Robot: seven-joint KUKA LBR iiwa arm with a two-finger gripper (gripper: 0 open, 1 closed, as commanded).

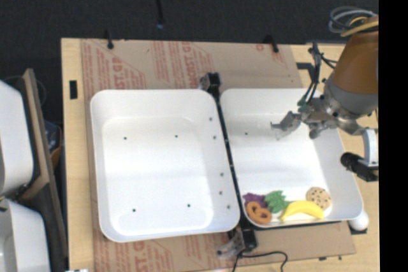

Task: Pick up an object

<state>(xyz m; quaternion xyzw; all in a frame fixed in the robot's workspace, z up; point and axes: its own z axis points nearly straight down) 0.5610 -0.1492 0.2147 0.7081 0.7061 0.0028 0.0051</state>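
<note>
Several small toy foods lie along the front edge of the right bin (255, 156): a purple grape bunch (253, 199), an orange pretzel (259, 214), a green leafy piece (276, 200), a yellow banana (301, 210) and a speckled cookie (318, 198). My gripper (299, 128) hangs over the back part of the right bin, well behind these objects. It is open, its two fingers spread apart with nothing between them.
The left bin (102, 137) stands beside the right one, with a black clip (210, 81) at the back where they meet. Both rest on a cardboard sheet (146, 64) on the bench. The grey arm with its orange band (357, 67) enters from the right.
</note>
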